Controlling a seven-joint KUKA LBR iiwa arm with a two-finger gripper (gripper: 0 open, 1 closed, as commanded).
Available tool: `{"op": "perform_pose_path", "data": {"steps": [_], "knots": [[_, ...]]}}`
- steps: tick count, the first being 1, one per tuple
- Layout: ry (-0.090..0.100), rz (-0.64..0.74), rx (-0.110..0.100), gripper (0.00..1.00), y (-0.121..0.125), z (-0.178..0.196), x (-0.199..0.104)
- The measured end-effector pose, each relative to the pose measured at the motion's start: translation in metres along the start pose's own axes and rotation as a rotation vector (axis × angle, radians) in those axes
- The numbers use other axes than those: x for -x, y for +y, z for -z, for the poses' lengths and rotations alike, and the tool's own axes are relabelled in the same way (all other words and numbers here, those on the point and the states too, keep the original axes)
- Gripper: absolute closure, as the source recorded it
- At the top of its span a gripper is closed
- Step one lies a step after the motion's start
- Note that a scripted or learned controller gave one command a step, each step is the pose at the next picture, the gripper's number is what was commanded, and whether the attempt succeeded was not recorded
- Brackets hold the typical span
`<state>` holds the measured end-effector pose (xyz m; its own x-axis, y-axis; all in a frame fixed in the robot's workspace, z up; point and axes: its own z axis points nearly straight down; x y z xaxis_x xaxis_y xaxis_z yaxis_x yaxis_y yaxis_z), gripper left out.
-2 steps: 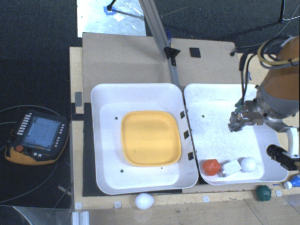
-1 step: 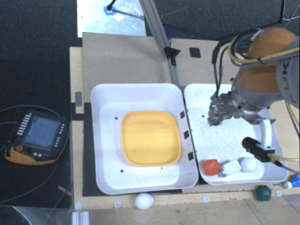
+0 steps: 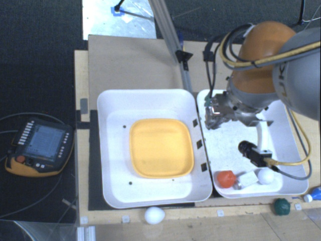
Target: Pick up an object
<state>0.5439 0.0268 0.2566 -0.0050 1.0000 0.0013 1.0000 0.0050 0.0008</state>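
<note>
With the gripper [image 3: 214,115] high in the right bin [image 3: 288,129], finger state unclear, I'd aim squarely over the orange ball [image 3: 225,178] near its front edge before descending

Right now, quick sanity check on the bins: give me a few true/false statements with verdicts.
1. A yellow plate lies in the left bin. True.
2. The red ball sits in the left bin. False: it lies in the right bin, near the front edge.
3. The gripper is over the right bin. True, near its back left corner.
4. The green ball is inside a bin. False: it lies on the bench, in front of the right bin.
5. A white egg lies outside the bins, in front of the left one. True.
6. The gripper is touching the plate. False: it is in the other bin, apart from it.
</note>
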Motion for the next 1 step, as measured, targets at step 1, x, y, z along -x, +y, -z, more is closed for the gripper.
{"op": "perform_pose_path", "data": {"steps": [1], "knots": [[0.0, 0.0, 0.0, 1.0, 0.0269, 0.0017, -0.0458]]}}
